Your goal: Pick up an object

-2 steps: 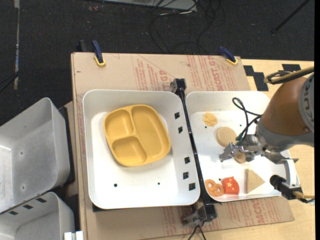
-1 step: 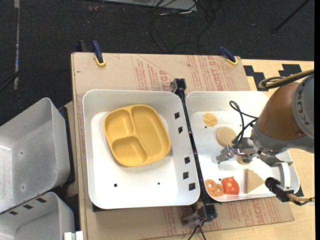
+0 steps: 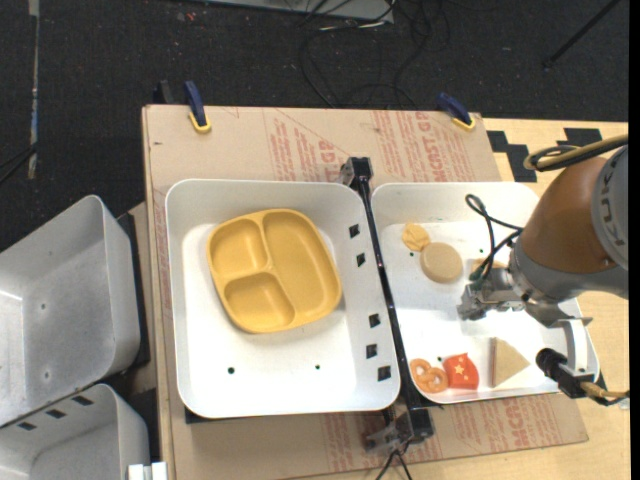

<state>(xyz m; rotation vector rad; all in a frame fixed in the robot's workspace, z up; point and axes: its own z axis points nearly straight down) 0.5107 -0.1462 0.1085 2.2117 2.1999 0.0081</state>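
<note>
Camera view from above, looking down at a slant on a brown tabletop (image 3: 270,138) carrying two shallow white bins side by side. At far left, off the tabletop, stand spare white tubs (image 3: 55,298). The left bin (image 3: 190,368) holds a yellow divided plate (image 3: 272,268) with three compartments, lying flat near the bin's middle. The right bin (image 3: 400,203) holds several small things: an orange pretzel-shaped piece (image 3: 428,373) and a red block (image 3: 460,370) just beside each other along the near edge, a small yellow piece (image 3: 416,236) and a round tan disc (image 3: 441,262) farther back, and a pale tan wedge (image 3: 507,361) near the right. The grey-and-orange arm (image 3: 575,228) reaches in from the right; its hand (image 3: 478,301) hangs low between disc and wedge. I cannot tell how far it is open, and nothing shows in its grasp.
</note>
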